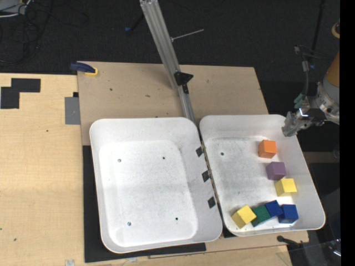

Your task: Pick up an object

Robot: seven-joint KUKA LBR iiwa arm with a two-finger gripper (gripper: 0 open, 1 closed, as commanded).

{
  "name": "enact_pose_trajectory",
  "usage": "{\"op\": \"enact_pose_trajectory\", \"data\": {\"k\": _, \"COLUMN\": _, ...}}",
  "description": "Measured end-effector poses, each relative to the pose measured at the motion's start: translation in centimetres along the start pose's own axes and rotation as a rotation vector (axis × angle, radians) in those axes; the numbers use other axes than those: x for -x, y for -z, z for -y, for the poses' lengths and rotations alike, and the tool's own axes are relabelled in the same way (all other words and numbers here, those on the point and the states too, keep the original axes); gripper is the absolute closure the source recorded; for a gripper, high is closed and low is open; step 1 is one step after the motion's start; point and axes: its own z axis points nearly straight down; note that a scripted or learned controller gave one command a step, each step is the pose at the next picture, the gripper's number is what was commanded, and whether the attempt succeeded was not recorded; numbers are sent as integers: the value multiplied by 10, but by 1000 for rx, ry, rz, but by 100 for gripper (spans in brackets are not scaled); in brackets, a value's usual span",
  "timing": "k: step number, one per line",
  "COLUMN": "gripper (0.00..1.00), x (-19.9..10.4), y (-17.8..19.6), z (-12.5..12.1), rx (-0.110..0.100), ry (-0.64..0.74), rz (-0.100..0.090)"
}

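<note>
Several small blocks lie in the right bin (pixel 233 127): an orange cube (pixel 267 148), a purple cube (pixel 275 170), a yellow cube (pixel 286 186), and along the front wall a yellow block (pixel 243 215), a green block (pixel 260 214) and two blue blocks (pixel 281 210). My gripper (pixel 290 124) hangs at the bin's far right rim, above and to the right of the orange cube, with nothing seen between its fingers.
The left bin (pixel 105 132) sits beside the right one, joined by black clips (pixel 205 175). A slanted aluminium rail (pixel 166 49) rises behind the bins. A blue and yellow clamp (pixel 84 68) lies at the bench's back left.
</note>
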Motion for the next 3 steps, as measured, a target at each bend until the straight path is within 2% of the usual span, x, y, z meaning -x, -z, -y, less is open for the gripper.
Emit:
{"op": "enact_pose_trajectory", "data": {"k": 1, "gripper": 100, "x": -47, "y": 1, "z": 5, "rx": -6, "ry": 1, "rz": -4}}
{"op": "enact_pose_trajectory", "data": {"k": 3, "gripper": 100, "x": -158, "y": 1, "z": 7, "rx": -6, "ry": 2, "rz": -4}}
